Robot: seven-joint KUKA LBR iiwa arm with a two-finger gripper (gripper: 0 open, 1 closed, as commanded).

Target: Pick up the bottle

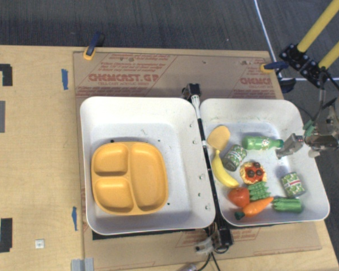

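The bottle [261, 143] is green with a pale label and lies on its side in the upper middle of the right bin [246, 107]. Its cap end points right. My gripper [290, 146] reaches in from the right edge and hangs low over the bin. Its tip sits just right of the bottle's cap end, close to it or touching it. Nothing can be seen held in the gripper.
The right bin also holds a banana [222, 172], a small tin [233, 157], a toy pizza slice [252, 173], a tomato [239, 196], a carrot [254, 206], a cucumber [286, 205] and a green-and-white can [292, 184]. A yellow divided plate [130, 176] lies in the left bin [135, 109].
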